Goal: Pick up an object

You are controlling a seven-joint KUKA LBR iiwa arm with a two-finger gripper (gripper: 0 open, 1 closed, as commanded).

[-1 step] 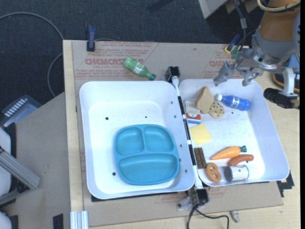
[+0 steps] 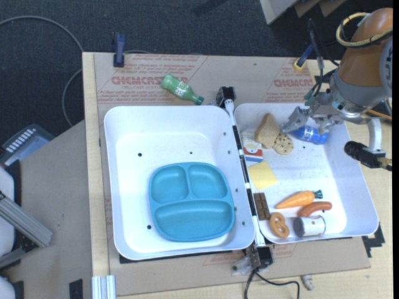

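- You are looking down at two white bins sitting side by side on the surface; the left bin (image 2: 124, 167) is holding a blue divided plate (image 2: 190, 201).
- Your gripper (image 2: 310, 124) is hanging over the far end of the right bin (image 2: 349, 185), right above a blue object (image 2: 313, 135).
- That object is lying directly beneath the fingers (its long axis is running roughly left to right).
- I cannot tell whether the fingers are spread or clenched.
- A cookie (image 2: 282, 144) and bread slice (image 2: 268, 129) are resting just left of it.

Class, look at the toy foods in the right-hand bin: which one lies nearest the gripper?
The round cookie, beside the bread slice, lies just left of the gripper; the carrot, sausage and cheese lie farther down.
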